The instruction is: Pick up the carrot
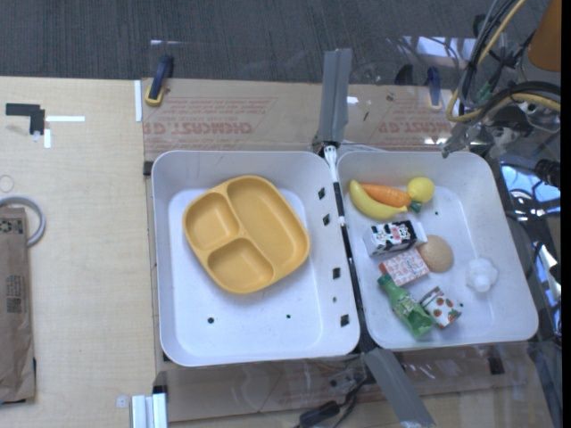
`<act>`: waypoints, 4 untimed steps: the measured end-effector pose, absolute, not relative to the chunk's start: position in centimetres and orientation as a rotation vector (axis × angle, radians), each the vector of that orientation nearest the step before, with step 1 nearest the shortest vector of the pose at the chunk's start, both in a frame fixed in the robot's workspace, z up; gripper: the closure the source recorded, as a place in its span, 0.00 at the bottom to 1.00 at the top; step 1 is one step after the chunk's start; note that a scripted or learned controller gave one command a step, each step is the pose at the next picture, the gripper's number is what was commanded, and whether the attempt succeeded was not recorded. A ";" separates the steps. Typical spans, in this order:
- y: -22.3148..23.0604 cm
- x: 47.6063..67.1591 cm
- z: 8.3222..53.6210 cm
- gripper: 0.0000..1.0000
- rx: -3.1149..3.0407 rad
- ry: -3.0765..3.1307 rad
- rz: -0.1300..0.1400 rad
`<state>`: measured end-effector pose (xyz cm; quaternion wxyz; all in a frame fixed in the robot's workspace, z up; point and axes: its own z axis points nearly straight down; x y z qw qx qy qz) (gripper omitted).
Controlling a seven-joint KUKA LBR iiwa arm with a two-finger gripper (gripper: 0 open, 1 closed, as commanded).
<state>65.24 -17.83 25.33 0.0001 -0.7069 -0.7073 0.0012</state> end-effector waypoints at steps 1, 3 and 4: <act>-13.2 64.8 16.1 0.00 -2.172 -2.270 0.003; -12.3 62.6 9.2 0.00 -1.808 -2.571 0.001; -8.1 60.2 19.2 0.00 -1.653 -2.674 0.000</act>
